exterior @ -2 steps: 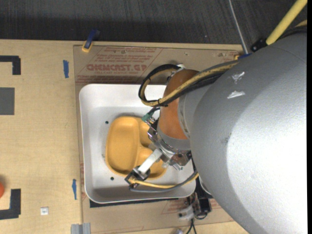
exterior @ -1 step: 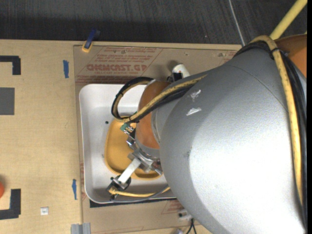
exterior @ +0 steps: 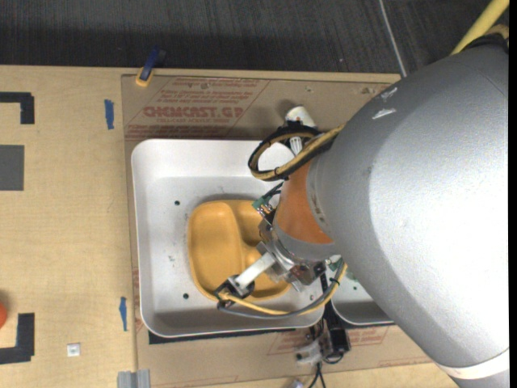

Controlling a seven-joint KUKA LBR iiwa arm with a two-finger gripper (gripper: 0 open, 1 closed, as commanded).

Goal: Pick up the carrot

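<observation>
1. Carrot: I cannot tell where it lies. No shape in the view can be named as it with certainty.
2. The left bin (exterior: 142, 217) has its left and far rims in plain sight. Its right part is covered by the arm (exterior: 420, 217), which comes in from the right and takes up most of that half of the view.
3. A mustard-yellow rounded object (exterior: 216, 241) lies near the middle of the left bin. White floor shows along its left and far sides, so the open room there is wide, up to the bin walls.
4. The gripper (exterior: 236, 283) is low in the bin, at the near right edge of the yellow object and seemingly touching it. Whether the gripper is open or closed I cannot tell.
5. The orange band (exterior: 297, 212) sits just above the wrist. A loop of black and yellow cable (exterior: 270, 149) hangs over the far rim of the bin, and another yellow cable (exterior: 271, 308) curves close to the near rim.
6. Only a small corner of the right bin (exterior: 355, 310) shows, near the bottom, under the arm.
7. Both bins stand on a cardboard sheet (exterior: 194, 107) with red print, which lies on the brown bench (exterior: 65, 217).
8. On the bench, well apart from the bins, are blue tape marks (exterior: 109, 113) and black tape marks (exterior: 19, 107). A small orange-red thing (exterior: 2, 315) is cut off by the left edge, with too little showing to name it.
</observation>
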